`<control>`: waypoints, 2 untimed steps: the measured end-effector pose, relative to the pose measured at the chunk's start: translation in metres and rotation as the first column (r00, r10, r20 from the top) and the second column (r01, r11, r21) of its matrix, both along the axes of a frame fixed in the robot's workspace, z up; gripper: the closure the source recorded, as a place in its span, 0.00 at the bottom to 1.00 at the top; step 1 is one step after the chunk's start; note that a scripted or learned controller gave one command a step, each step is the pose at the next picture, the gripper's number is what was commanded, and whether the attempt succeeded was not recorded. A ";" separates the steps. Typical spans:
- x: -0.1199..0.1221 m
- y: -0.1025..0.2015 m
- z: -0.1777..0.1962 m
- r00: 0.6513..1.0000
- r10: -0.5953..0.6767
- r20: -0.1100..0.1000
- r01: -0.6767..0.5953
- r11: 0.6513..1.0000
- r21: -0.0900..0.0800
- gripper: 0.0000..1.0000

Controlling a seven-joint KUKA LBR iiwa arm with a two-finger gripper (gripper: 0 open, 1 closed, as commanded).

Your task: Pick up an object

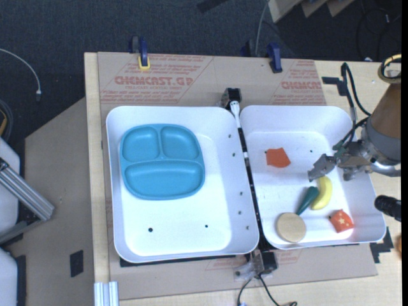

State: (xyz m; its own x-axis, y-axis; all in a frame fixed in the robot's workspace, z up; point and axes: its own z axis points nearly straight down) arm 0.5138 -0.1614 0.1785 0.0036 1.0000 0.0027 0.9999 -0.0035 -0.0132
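The blue three-compartment plastic plate (163,161) lies in the left shallow white bin (223,190). Right of that plate, in the right shallow white bin (280,123), lies the orange-red flat piece (277,158). Right of the piece and nearer the camera lie the yellow toy banana (323,193), the teal-and-orange toy carrot (306,201), the tan round disc (291,227) and the red toy block (342,220).

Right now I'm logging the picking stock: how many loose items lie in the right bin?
5: orange-red piece upper middle, banana and green item touching at centre, tan disc and red-orange block along the front.
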 end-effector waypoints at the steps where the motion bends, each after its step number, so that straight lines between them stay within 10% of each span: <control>1: 0.003 0.000 0.006 1.000 0.004 0.013 -0.004 1.000 -0.003 0.00; 2: -0.004 -0.006 -0.041 1.000 0.002 0.007 -0.002 1.000 -0.001 0.00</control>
